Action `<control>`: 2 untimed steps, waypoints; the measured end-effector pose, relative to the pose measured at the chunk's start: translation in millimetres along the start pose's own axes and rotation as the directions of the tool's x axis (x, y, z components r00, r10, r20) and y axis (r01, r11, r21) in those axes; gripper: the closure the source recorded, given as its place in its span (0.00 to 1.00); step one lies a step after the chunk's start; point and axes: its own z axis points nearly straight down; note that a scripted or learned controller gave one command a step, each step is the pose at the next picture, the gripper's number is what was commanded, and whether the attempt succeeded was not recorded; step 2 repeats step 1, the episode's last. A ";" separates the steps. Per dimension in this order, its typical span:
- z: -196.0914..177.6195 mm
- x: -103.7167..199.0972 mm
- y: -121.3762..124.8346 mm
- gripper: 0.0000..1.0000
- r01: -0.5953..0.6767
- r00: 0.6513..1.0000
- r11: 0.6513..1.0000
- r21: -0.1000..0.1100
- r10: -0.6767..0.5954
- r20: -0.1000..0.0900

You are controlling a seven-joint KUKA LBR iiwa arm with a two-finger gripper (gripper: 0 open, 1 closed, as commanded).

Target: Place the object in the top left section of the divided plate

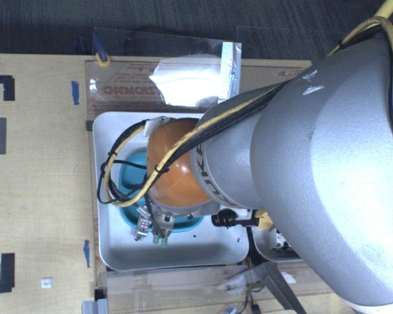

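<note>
– Over the shallow white plastic bin (108, 247) on the left, the grey arm with the orange band (173, 169) is seen leaning in from the right, and most of the bin is covered by it.

– yep. The small metal two-finger gripper (154, 229) is parked low, right at the near edge of the teal divided plate (126, 178). Open or closed can't be told from this angle tbh.

– And the object?

– Nothing can be made out in the gripper, and the plate's sections are mostly hidden under the wrist, so its spot can't be told. Yellow and black cables (114, 159) are looped over the plate's left side.
</note>
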 end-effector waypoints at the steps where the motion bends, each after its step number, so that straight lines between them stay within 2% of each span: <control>1: -0.3 -2.7 0.5 1.00 0.174 0.985 0.985 -0.003 -0.174 0.007; 2: -0.3 -2.7 0.5 1.00 0.174 0.985 0.985 -0.003 -0.174 0.007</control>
